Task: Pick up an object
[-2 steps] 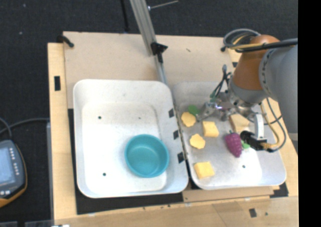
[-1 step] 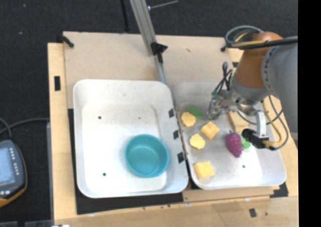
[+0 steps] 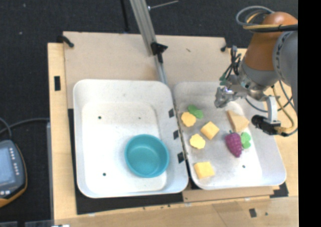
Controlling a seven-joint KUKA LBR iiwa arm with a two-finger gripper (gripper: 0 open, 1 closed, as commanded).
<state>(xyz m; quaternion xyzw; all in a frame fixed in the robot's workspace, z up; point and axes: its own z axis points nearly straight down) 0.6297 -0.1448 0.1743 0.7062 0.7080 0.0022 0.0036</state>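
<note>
- 2 white bins sit side by side across the middle of the frame: the left bin (image 3: 90,95) holds a blue bowl (image 3: 146,155) toward its lower right, and the right bin (image 3: 268,171) holds all the small loose pieces.
- 7 small pieces lie in the right bin: a yellow round piece (image 3: 188,119) touching a green piece (image 3: 196,112), a yellow cube (image 3: 210,130), a yellow lumpy piece (image 3: 197,142), a yellow block (image 3: 204,169) near the lower edge, a purple grape bunch (image 3: 233,143) beside a small green piece (image 3: 246,140), and a tan wedge (image 3: 237,120).
- 1 gripper (image 3: 224,96) hangs at the right of the frame over the upper part of the right bin, just above and left of the tan wedge.
- 0 objects can be seen between its tips; whether it is spread or closed cannot be told at this size and angle.
- Judging by the layout, the pick is not yet done: every piece appears to rest on the bin floor.
- What is left is probably the whole grasp and lift; the tan wedge looks the nearest candidate.
</note>
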